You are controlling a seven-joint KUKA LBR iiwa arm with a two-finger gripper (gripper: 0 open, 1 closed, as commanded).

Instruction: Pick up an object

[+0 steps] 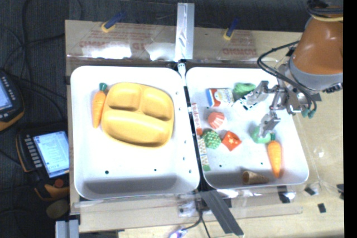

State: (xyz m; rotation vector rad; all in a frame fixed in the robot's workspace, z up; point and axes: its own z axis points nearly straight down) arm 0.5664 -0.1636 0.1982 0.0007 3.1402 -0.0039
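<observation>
A: Gripper [266, 120] is down inside the right bin [298, 145], right of centre in the frame; one finger [271, 121] points down at a small green object [261, 135]; the other [255, 93] is thrown out toward the upper left, so the jaws look spread, nothing pinched between them.

B: So which step is this?

A: The approach, I'd say; a pick not yet made; the lower fingertip sits just at the green piece, touching or a hair above, I can't tell which.

B: And around it?

A: A carrot [274, 156] just below; a red block [231, 141] and a green ball [211, 139] to the left; a red-and-white carton [219, 97] higher up; a brown cone [254, 178] at the bottom edge.

B: Next move?

A: Likely centre the spread fingers over the green piece, drop, close, then lift; the carrot so near could get nudged.

B: The left bin [83, 120]?

A: A yellow tray [136, 114] and a second carrot [98, 106]; well apart from the action.
</observation>
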